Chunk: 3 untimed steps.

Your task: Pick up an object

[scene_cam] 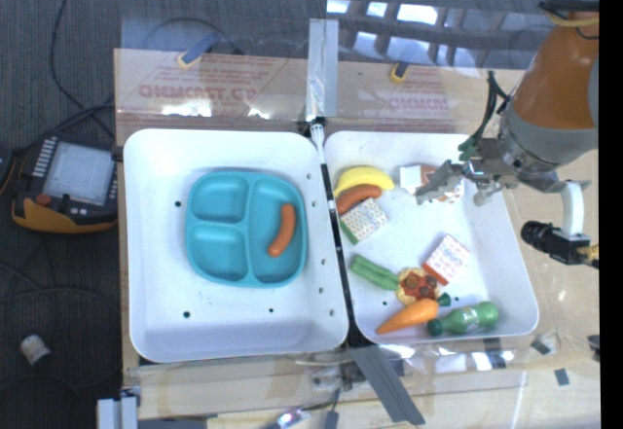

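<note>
White with a touch of red, a small block (410,173) lies near the back wall of the right bin (516,252), just left of the gripper (440,190). The block is partly hidden by the gripper, so its long axis cannot be made out. The gripper hangs low over the bin; whether it is spread or closed cannot be told, and nothing shows clearly in its grasp.

Further left lie a yellow toy banana (364,178), long axis across the bin, and an orange sausage-shaped toy (358,195) touching its near side. Just below them is a tilted checkered packet (365,219).

Toward the front, a green toy vegetable (375,271) points down-right toward a yellow and red toy (421,283). A white and red carton (449,259) sits tilted beside that. A carrot (409,316) points down-left, and a green bottle (466,319) lies on its side across the bin.

In the left bin (156,320), a blue divided plate (224,223) holds an orange sausage (281,230), running roughly front to back.
</note>
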{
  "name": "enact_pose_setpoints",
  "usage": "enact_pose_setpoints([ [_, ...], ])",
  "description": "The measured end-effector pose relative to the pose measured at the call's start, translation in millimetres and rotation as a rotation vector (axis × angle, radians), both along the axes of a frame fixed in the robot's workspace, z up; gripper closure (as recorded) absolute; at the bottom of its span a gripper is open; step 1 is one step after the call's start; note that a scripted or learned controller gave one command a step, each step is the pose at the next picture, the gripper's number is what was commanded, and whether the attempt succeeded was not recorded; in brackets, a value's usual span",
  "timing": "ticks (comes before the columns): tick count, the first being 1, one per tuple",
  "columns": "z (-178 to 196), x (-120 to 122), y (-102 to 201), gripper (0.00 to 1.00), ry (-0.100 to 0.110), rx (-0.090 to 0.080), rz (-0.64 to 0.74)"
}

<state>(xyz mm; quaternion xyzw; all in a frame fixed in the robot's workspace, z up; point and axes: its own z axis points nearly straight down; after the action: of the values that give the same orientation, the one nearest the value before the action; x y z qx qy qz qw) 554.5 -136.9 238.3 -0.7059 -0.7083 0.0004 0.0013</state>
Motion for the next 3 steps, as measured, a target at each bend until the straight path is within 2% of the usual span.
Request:
enact_pose_setpoints([
  [1, -114.2, 49.8, -28.0, 0.00, 0.001, -0.002, 0.033],
  [2, -145.6, 80.2, -71.3, 0.00, -0.007, 0.002, 0.035],
  [3, -137.0, 80.2, -70.7, 1.00, -0.005, 0.000, 0.038],
])
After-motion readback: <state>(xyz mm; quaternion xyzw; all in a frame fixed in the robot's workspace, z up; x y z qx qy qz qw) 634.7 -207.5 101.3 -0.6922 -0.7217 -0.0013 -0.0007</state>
